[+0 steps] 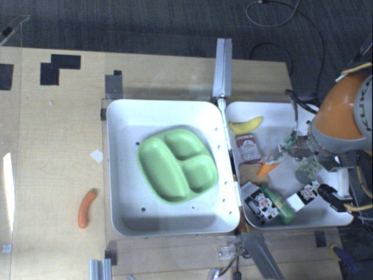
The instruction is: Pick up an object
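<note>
1. We see the arm (349, 112) reaching in from the right, its tool (298, 146) low over the right bin (326, 217).
2. We cannot tell how the tool stands; the view is too small and cluttered there.
3. The right bin holds a yellow banana (246, 124) near its far left corner, a red packet (249, 149) just below it, and an orange piece (267, 169) close to the tool.
4. A green bottle (278, 205) and a black-and-white box (260, 204) lie together along the near edge.
5. The left bin (125, 214) carries a green divided tray (178, 165).
6. An orange sausage (86, 208) lies on the desk (52, 156), well left of both bins.
</note>
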`<state>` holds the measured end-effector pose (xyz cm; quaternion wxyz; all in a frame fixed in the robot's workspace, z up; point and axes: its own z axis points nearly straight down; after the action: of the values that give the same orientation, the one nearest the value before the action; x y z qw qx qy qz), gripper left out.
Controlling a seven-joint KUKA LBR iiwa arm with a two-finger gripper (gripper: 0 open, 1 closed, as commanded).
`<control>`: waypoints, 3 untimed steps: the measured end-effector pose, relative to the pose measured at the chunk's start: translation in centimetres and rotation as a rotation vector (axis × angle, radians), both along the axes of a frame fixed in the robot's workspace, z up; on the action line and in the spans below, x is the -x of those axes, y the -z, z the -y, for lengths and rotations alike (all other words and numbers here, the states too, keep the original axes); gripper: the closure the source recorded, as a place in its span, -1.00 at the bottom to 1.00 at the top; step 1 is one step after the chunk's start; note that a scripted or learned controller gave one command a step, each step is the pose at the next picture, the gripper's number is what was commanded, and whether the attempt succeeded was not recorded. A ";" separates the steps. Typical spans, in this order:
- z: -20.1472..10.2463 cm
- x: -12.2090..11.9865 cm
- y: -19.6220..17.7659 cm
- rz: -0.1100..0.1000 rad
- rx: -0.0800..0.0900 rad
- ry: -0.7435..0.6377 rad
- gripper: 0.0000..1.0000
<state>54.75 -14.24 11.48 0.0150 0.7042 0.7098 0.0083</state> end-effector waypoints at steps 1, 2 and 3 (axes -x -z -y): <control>-1.4 -0.4 2.0 -0.006 0.000 -0.132 -1.00; 1.2 2.2 2.0 -0.007 0.001 -0.210 -1.00; 1.0 2.0 0.8 -0.002 0.001 -0.213 1.00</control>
<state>52.77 -15.28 10.65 0.0136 0.6249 0.7805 0.0090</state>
